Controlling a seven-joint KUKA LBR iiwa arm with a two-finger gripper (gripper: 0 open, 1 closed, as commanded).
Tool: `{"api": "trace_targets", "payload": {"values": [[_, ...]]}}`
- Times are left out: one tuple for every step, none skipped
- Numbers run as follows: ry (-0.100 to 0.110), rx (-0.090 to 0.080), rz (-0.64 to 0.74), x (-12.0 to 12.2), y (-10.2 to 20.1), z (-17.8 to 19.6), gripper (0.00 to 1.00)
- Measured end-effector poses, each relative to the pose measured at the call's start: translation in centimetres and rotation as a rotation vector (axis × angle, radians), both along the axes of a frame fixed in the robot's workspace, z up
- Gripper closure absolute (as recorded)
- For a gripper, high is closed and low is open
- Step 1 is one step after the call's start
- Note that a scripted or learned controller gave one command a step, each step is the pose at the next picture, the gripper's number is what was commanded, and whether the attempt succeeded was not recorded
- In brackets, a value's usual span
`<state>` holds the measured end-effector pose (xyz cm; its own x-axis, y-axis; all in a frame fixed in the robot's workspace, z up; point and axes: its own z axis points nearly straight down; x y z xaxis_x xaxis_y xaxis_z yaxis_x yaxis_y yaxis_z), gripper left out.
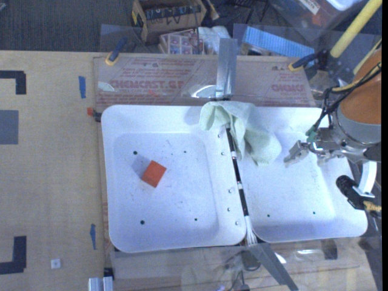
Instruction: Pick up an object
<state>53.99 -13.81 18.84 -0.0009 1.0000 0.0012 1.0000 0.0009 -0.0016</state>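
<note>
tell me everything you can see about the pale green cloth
The cloth is a pale green, soft-looking fabric, crumpled and folded rather than spread flat. It lies draped over the ridge where the two white bins meet, at their far edge. A small part rests in the left bin; the larger part trails down into the right bin. The dark seam between the bins runs under it. The hand is apart from it, to its right.

Smooth white plastic bins (182, 238); soft, crumpled pale-green cloth (242, 129); matt orange block (154, 174); light wooden bench (48, 180).
</note>
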Motion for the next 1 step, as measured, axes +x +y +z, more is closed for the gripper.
{"api": "trace_targets", "payload": {"values": [[-0.010,-0.002,0.282,1.27,4.14,-9.94,0.00]]}}
